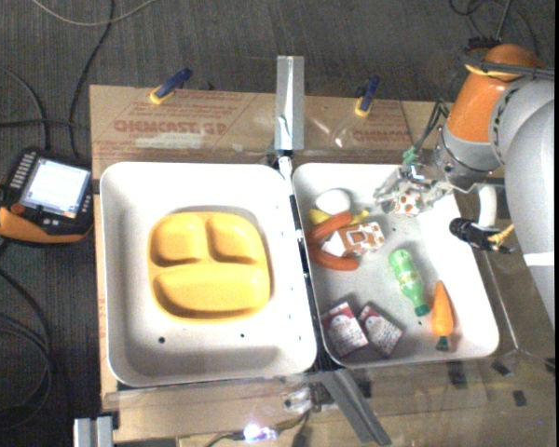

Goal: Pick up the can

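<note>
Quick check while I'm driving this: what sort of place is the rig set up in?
Most likely a robotics lab or test cell, not a kitchen. The two white bins sit on a clamped board over dark carpet with loose cables, a teach pendant lies beside them, and the food in the right bin, like the carrot, looks like toy props.

The two-finger gripper (412, 186) hangs at the far side of the right white bin (468, 268). A green plastic bottle (408, 280) lies before it. Well to its left, in the left white bin (121, 212), sits a yellow compartment tray (210, 264).
</note>
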Available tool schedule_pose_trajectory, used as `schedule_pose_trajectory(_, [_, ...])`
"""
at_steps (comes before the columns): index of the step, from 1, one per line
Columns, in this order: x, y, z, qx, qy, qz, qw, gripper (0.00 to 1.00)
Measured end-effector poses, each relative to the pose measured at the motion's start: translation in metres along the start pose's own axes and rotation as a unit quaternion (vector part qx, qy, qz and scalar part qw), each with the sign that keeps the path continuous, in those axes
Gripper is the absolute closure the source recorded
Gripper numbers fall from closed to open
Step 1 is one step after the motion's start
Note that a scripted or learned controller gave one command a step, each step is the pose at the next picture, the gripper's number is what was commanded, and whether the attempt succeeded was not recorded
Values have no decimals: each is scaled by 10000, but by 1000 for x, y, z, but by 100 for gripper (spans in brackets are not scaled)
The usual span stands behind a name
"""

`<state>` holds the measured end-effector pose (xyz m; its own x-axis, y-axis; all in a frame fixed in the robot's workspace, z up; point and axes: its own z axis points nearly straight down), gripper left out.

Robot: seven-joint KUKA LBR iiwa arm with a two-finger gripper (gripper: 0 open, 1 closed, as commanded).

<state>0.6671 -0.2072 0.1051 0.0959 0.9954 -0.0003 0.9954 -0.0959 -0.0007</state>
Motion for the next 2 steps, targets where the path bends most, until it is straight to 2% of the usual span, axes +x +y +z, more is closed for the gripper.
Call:
schedule_pose_trajectory(1, [45, -3, -106, 1, -10, 548, 9985, 100])
schedule_pose_trajectory(2, [45, -3, -106, 2, -12, 550, 9985, 0])
